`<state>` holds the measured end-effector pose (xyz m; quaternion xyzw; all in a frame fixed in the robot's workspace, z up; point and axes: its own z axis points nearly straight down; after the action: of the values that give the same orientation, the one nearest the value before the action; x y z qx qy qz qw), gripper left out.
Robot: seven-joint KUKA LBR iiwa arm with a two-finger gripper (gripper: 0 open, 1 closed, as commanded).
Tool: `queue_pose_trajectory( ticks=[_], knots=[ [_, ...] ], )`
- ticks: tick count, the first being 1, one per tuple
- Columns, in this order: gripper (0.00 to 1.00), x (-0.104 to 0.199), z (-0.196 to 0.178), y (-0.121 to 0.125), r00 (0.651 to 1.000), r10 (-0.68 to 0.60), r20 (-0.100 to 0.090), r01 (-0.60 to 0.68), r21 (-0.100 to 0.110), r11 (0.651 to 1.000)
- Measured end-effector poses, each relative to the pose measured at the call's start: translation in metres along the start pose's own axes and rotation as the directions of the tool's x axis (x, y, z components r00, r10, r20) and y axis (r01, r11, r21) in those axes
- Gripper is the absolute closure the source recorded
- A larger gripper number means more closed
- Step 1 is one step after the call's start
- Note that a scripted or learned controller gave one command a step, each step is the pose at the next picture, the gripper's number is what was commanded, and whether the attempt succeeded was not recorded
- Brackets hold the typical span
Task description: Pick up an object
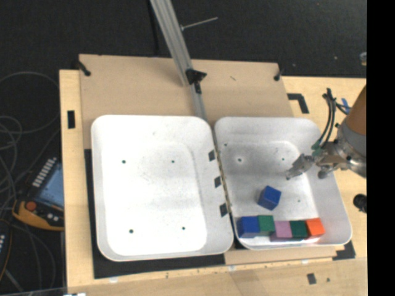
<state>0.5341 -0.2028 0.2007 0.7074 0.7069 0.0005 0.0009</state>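
Blue cube [269, 197]: lay alone on the floor of the right bin [247, 131], towards the middle, turned so its edges ran at a slant to the bin walls; as a cube it showed no long axis.
Jaws [311, 166]: hung over the right part of the right bin, spread apart, nothing between them; one finger [300, 166] reached out to the left, towards the bin's middle.
Cube relative to jaws: apart from them, below and to the left in the view, near but not touching.
Row of blocks: along the near wall of the right bin, side by side and touching, ran a blue block [248, 226], a green block [266, 222], a pink block [282, 229], a dark green block [299, 229] and an orange block [315, 227].
Arm [355, 125]: entered from the right edge, orange band above the grey wrist.
Left bin [105, 165]: white, set just beside the right bin.
Table [142, 85]: light wood, carrying both bins.
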Motion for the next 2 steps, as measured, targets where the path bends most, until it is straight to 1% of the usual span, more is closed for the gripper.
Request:
queue_pose_trajectory(
  ticks=[1,2],
  knots=[
    [0.0,0.0383,0.0823,-0.0202,1.0,0.0,0.003,0.0,-0.004,1.0],
    [1.0,0.038,0.0743,-0.0204,1.0,0.005,0.001,-0.005,-0.003,1.0]
  ],
)
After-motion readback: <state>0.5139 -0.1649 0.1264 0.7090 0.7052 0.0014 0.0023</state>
